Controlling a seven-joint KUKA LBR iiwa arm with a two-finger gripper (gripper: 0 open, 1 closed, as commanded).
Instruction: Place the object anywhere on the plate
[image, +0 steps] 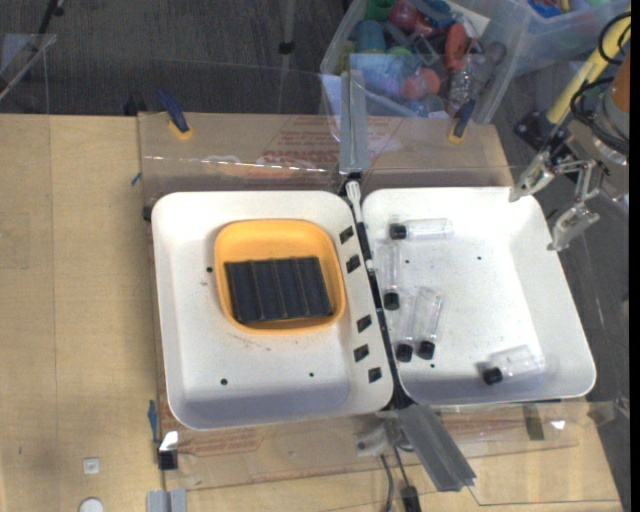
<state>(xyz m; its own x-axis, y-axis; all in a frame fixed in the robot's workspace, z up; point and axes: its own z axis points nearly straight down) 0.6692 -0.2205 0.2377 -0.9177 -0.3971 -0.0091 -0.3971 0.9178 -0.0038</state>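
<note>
Objects: clear plastic vials with black caps (420, 230), several loose in the right white bin (560, 330); one lies near the bin's 12 o'clock, a cluster (410, 320) toward 9 o'clock by the divider, one (510, 364) at about 5 o'clock. None is lifted.
Plate: orange rounded-square plastic plate (278, 236) in the middle of the left white bin (190, 370); a black ribbed rectangular pad (278, 288) covers most of its floor.
Gripper: two-finger metal gripper (556, 196) at the right bin's 2 o'clock corner, above the rim, fingers spread wide with nothing between them.
Step, my reading: nothing picked yet; the approach to a vial is yet to come.
Risk, slip: vials are smooth and round, so they would likely roll or squirt out under a closing pinch.
Risk, crowding: clustered vials lie touching or nearly so; fingers could strike a neighbour or catch two.
Risk, divider: the cluster sits close to the centre wall, leaving little finger room.
Background: clear tub of coloured toys (420, 50) at 12 o'clock beyond the bins.
</note>
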